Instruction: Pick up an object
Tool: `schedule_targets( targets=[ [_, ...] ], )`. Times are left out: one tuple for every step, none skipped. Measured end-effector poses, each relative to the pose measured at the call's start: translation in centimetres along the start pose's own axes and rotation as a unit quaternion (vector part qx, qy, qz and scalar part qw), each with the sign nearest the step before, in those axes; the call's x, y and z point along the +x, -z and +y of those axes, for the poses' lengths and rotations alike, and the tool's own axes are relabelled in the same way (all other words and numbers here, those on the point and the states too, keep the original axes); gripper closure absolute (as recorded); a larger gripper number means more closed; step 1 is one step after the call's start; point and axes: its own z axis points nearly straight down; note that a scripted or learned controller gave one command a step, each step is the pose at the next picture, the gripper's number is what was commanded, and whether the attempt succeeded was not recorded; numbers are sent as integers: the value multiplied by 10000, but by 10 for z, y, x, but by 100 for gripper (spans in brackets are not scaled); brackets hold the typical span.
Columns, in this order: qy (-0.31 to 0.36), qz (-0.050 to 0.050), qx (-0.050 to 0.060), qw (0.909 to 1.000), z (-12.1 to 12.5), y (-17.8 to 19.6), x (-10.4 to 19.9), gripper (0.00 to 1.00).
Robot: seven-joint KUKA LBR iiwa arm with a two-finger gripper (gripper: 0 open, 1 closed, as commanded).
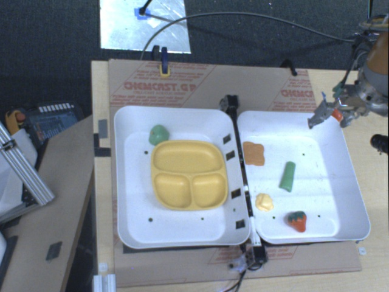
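The right bin [340,163] holds an orange flat piece [253,153], a green cylinder [287,176], a small yellow lump [264,202] and a red and green strawberry-like toy [297,221]. In the left bin [130,224] lies a yellow divided tray [188,174] with a green round object [158,134] just behind its far left corner. My gripper [328,113] hovers over the far right corner of the right bin, well away from all the objects, with nothing visible between its fingers.
The arm [374,84] comes in from the upper right. A black clamp [231,104] sits at the far end of the divider between the bins. Cardboard [182,84] lies under both bins. A metal rail [24,172] and clutter stand to the left.
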Motion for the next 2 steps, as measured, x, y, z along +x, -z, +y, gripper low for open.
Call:
schedule_targets(
  targets=[
    [16, -12, -62, 10000, 2, 9, 1, 0],
    [31, -9, -50, 10000, 6, -35, 7, 0]
  ],
)
